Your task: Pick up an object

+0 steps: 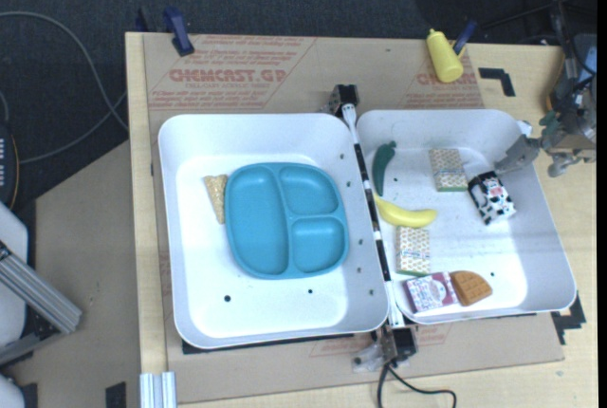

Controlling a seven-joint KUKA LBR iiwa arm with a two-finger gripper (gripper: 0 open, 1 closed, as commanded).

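My gripper [537,161] hangs over the far right rim of the right bin [545,250], fingers spread and nothing between them. Just left of and below it lies a black-and-white cow toy [490,197]. Further left in that bin are a speckled cracker pack [447,167], a green pepper [382,164] and a banana [406,214]. Toward the front lie a second cracker pack [413,250], a pink packet [429,290] and a brown bread piece [470,286].
The left bin [190,302] holds a blue divided plate [285,218] with a tan wafer [216,194] at its left side. A yellow bottle [443,55] lies on the bench behind the right bin. A blue clamp [176,31] sits at the far left corner.
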